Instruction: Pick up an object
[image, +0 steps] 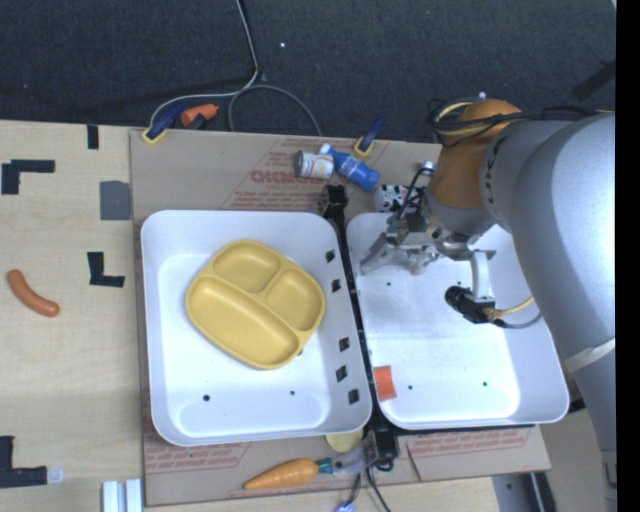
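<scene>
The grey KUKA arm with its orange band (468, 172) is seen reaching in from the right. Its broad grey body covers the right edge of the scene, and its wrist is bent down over the far-left part of the right bin. The two shallow white bins are set side by side on a brown cardboard sheet (200, 170): the left white bin (165, 400) and the right white bin (540, 395), which meet along a dark central seam.

A yellow plastic divided plate (257, 303) is laid flat in the left bin, slightly toward the far side of its middle. It is turned at a slant. Its one large compartment is placed along the near-left side, with its long axis running from the left down toward the near right, and its two smaller compartments are turned toward the far right.

The metal two-finger gripper (402, 250) is held low over the right bin's far-left corner, well apart from the plate and beyond the seam from it. Whether the pincer is open or shut cannot be told, and nothing is seen to be held in it.

A blue and white bottle (340, 165) is laid on its side on the cardboard beyond the bins. An orange toy carrot (283, 475) is laid near the bins' front edge, and a red-orange toy sausage (32, 293) on the wooden bench at far left. A small orange square piece (383, 381) is set near the right bin's near-left corner.
</scene>
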